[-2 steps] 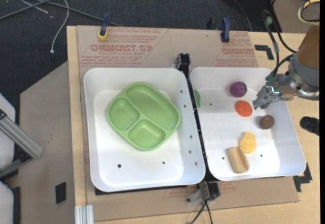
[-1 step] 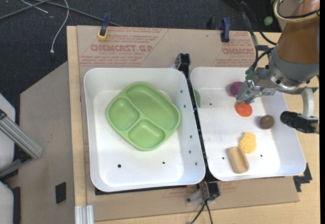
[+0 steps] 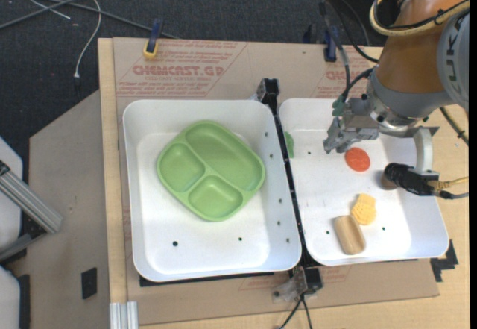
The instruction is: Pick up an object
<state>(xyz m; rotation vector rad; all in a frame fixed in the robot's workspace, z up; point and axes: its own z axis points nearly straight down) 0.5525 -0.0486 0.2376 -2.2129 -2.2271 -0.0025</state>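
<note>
Hovering in the right bin (image 3: pixel 417 242), end effector (image 3: pixel 339 142) grip state unclear, orange ball (image 3: pixel 358 160) just beside it

bench: brown board (image 3: pixel 201 70), printed lettering | clamps: two blue, back edge (image 3: pixel 154 36) | floor: dark carpet, loose cables (image 3: pixel 67 10) | left: metal rail, possibly (image 3: pixel 26 197)

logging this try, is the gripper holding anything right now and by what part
Nothing seen held. The gripper hangs over the right bin, beside the orange piece, which lies on the bin floor.
</note>
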